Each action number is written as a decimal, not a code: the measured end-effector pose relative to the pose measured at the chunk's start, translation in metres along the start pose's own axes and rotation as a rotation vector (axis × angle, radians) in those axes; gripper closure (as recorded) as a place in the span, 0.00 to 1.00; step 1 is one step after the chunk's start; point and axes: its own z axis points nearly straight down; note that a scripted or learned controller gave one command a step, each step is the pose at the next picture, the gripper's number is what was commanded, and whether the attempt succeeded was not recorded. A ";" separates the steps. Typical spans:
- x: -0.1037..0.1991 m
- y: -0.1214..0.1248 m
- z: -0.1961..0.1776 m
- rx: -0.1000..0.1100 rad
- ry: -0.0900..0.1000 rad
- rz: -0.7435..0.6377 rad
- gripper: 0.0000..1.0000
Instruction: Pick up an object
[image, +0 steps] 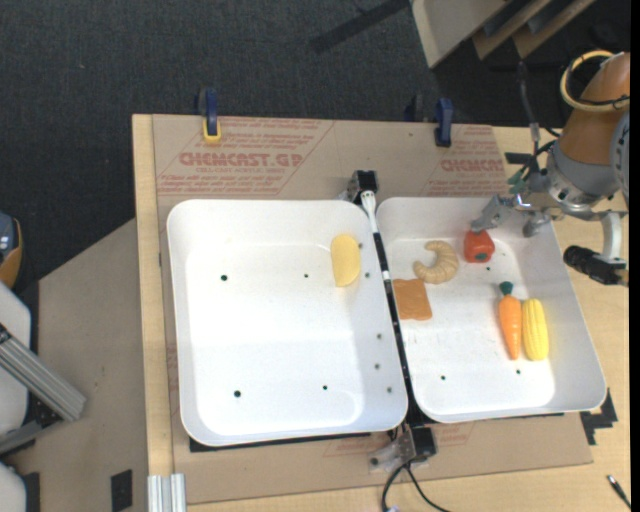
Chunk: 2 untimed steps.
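Observation:
The right bin (560, 395) holds a red toy pepper (479, 246), a croissant (437, 261), a brown toast slice (411, 299), a carrot (510, 324) and a yellow corn cob (535, 329). A pale yellow oval piece (345, 260) lies in the left bin (260, 400), near its right wall. My gripper (510, 219) hangs over the far side of the right bin, just up and right of the red pepper. It is open, with nothing between its fingers; one finger (489, 213) points toward the pepper.
The arm's orange band and grey wrist (590, 130) rise at the right edge. A black ridge (385, 300) divides the two bins. Blue clamps (209, 108) (443, 120) grip the cardboard base at the back. Cables lie by the bins' front edge (405, 455).

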 end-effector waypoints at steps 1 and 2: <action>0.001 0.000 0.003 0.000 0.002 0.000 0.00; 0.001 0.001 0.004 0.000 0.002 0.000 0.00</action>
